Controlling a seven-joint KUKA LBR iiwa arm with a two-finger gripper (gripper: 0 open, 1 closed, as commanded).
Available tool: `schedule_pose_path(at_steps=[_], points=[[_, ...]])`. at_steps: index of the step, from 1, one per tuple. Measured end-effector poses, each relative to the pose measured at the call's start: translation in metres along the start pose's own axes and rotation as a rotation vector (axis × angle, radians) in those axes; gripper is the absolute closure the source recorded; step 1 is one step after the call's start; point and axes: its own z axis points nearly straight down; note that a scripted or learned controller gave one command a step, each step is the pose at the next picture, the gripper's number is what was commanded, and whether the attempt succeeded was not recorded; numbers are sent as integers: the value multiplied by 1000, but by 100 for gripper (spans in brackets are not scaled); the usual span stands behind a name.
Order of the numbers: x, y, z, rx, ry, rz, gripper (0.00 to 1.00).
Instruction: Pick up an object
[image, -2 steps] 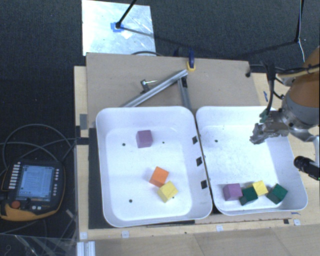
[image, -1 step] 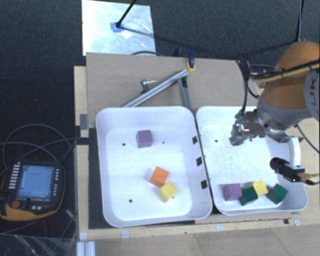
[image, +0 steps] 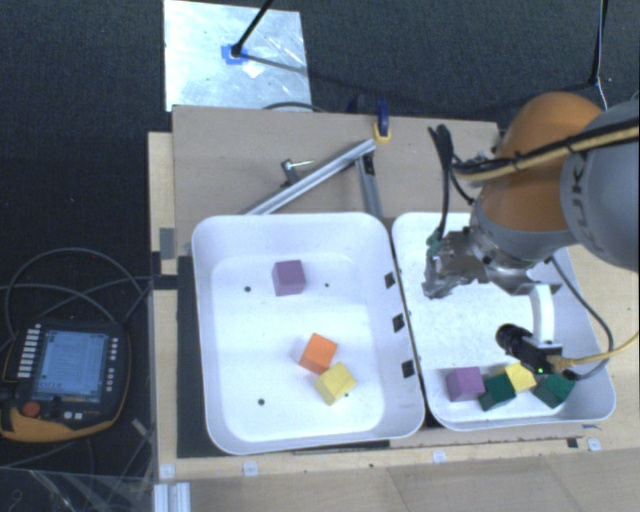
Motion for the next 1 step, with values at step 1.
schedule_pose_path(at_steps=[1], points=[[45,-12,0,0,-1,0,100]])
